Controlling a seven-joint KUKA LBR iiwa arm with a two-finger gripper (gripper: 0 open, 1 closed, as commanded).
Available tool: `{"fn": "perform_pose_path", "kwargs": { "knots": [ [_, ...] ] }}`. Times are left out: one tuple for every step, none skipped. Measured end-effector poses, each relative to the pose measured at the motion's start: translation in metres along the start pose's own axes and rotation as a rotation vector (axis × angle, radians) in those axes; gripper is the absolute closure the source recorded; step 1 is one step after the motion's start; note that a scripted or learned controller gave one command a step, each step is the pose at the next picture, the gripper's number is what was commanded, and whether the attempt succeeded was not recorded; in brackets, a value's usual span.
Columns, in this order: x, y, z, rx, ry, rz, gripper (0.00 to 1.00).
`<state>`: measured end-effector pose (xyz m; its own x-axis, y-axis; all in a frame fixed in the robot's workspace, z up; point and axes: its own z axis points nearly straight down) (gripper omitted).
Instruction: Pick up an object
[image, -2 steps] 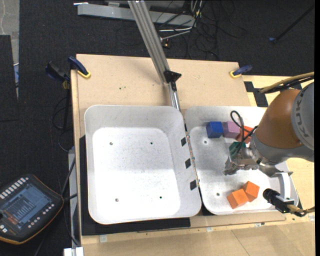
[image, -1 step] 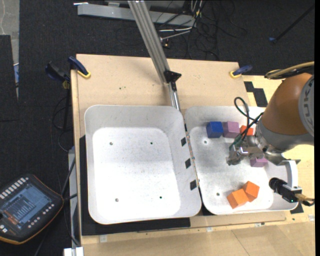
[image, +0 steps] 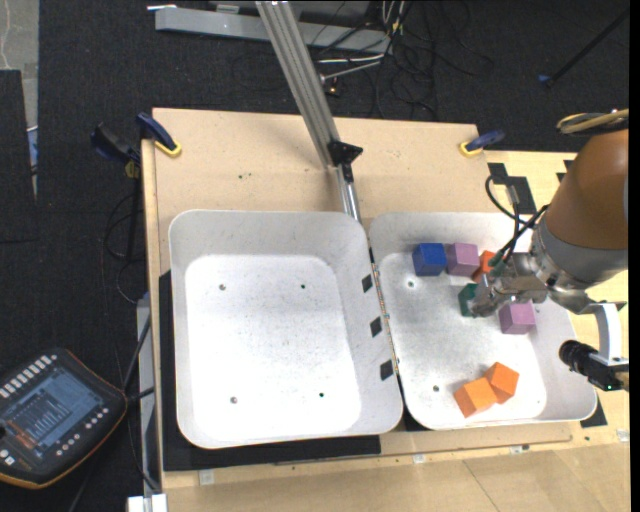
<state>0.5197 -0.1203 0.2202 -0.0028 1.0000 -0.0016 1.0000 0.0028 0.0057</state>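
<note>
Lying in the right bin (image: 420, 405) are 6 small objects, any of which could be picked up. A blue cube (image: 429, 259) is seen near the bin's far edge, with a pink cube (image: 462, 258) touching or just beside it on the right. A small orange piece (image: 487, 262) is partly hidden just right of the pink cube. A dark green block (image: 467, 298) is found directly beneath the gripper (image: 487, 300), near the bin's middle, and a purple cube (image: 518, 318) is placed just beside the gripper toward the bin's right edge. 2 orange blocks (image: 487, 389) are set together near the bin's near edge, toward its near right corner.

The gripper is lowered into the right bin among the green, pink and purple pieces; whether anything is clamped by it cannot be told, as the tip is obscured by the wrist hardware. The arm (image: 592, 215), grey with an orange band, is brought in over the bin's right edge.

The left bin (image: 200, 250) is set edge to edge with the right one on the wooden bench (image: 250, 150). A metal pole (image: 305, 80) is slanted over the bench's far edge. A teach pendant (image: 50, 415) is laid on the floor off the bench's near left corner.
</note>
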Motion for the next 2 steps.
{"fn": "perform_pose_path", "kwargs": {
  "knots": [
    [0.000,0.001,-0.017,0.002,0.000,0.000,1.00],
    [0.057,0.005,-0.026,0.003,0.003,-0.006,1.00]
  ]
}}
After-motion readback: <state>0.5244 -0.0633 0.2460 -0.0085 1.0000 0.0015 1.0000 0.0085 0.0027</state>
